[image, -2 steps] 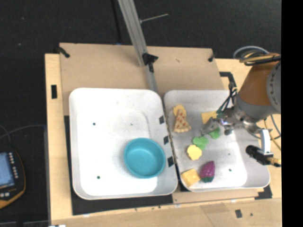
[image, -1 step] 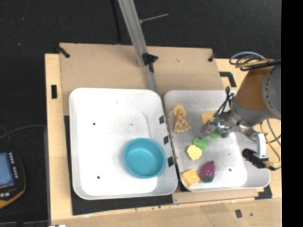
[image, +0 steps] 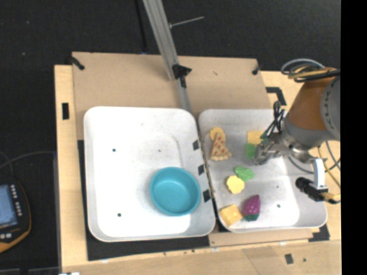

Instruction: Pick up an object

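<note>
The right bin (image: pixel 287 211) holds several small toy foods: a tan waffle-like piece (image: pixel 218 144), a yellow block (image: pixel 254 137), a dark green piece (image: pixel 250 150), a light green piece (image: pixel 244 173), a yellow flower-shaped piece (image: pixel 235 184), a purple grape cluster (image: pixel 251 207) and a yellow cheese-like wedge (image: pixel 230 214). My gripper (image: pixel 262 153) reaches in from the right and sits low in this bin, right beside the dark green piece and just below the yellow block. The gripper body hides its tips.
The left bin (image: pixel 114 130) holds a blue bowl (image: pixel 174 191) near its lower right corner. A slanted metal pole (image: pixel 163 39) rises behind the bins. Cables and the arm's orange band (image: pixel 307 105) crowd the right edge. A handheld pendant (image: pixel 11 211) lies at far left.
</note>
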Action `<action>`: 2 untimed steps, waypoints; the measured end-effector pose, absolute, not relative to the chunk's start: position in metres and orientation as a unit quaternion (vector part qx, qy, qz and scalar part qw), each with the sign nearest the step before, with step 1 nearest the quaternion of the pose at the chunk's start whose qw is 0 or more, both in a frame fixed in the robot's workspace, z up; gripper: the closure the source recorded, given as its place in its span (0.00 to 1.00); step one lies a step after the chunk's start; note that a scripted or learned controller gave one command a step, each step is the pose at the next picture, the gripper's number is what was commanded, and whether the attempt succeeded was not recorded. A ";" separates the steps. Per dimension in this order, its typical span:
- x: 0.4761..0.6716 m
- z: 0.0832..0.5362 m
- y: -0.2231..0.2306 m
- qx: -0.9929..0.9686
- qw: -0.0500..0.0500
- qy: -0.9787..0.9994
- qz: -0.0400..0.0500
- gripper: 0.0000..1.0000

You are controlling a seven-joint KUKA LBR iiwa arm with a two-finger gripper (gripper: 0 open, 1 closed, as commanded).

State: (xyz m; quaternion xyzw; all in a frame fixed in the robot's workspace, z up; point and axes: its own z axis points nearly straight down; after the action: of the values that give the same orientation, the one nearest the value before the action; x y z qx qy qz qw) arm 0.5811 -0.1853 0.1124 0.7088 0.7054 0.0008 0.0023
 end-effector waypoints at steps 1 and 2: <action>0.585 0.160 -0.194 0.708 0.003 0.706 0.001 1.00; 0.591 0.210 -0.186 0.706 0.003 0.708 0.002 1.00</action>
State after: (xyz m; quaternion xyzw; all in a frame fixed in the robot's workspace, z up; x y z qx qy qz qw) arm 0.5914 -0.1863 0.2104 0.7058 0.7084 0.0021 0.0033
